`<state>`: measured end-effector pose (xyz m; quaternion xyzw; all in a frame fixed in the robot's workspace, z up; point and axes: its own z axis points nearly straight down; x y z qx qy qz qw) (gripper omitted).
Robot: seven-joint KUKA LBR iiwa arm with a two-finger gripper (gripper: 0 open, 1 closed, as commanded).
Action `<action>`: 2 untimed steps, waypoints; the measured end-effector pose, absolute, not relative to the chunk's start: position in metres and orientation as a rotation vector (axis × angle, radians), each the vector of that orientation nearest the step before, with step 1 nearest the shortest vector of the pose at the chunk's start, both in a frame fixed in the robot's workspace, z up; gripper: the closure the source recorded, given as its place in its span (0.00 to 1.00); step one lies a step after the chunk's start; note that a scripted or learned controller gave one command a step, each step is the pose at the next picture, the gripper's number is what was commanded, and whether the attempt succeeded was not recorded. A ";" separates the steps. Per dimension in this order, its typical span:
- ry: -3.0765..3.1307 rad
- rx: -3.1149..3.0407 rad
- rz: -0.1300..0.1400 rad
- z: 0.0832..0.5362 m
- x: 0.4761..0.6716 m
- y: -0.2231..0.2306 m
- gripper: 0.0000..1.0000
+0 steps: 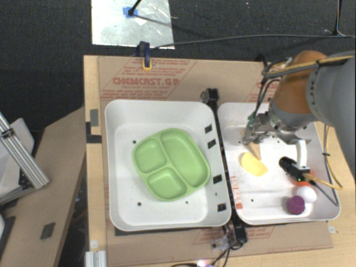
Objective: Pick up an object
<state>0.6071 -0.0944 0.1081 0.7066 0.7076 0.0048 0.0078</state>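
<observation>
Two shallow white bins sit side by side on the bench, the left bin (128, 204) and the right bin (267, 200). A light green plastic plate with three parts (171, 164) lies in the left bin. The grey robot arm (328, 93) reaches into the right bin, and its claw (253, 143) hangs low over the far left part of it. I cannot tell if the claw is wide or narrow, but I see nothing held in it. The thing to pick looks to me like the soft yellow lump (253, 164). It lies flat on the bin floor just on the near side of the claw, very close to its tip and maybe touching it. A small purple ball (295, 205) and a small white ball (307, 193) sit together in the near right corner, well apart from the claw. I think the step now is to line up over the yellow lump. To do it well, the claw should come a little toward the near side until its middle is right above the lump. Then it should go straight down and close gently. The lump is low and flat, so the claw must go nearly to the floor, or it may just push the lump away.
</observation>
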 end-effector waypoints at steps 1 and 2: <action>2.222 2.214 0.007 0.155 0.616 -0.095 1.00; 2.219 2.215 0.006 0.208 0.617 -0.105 1.00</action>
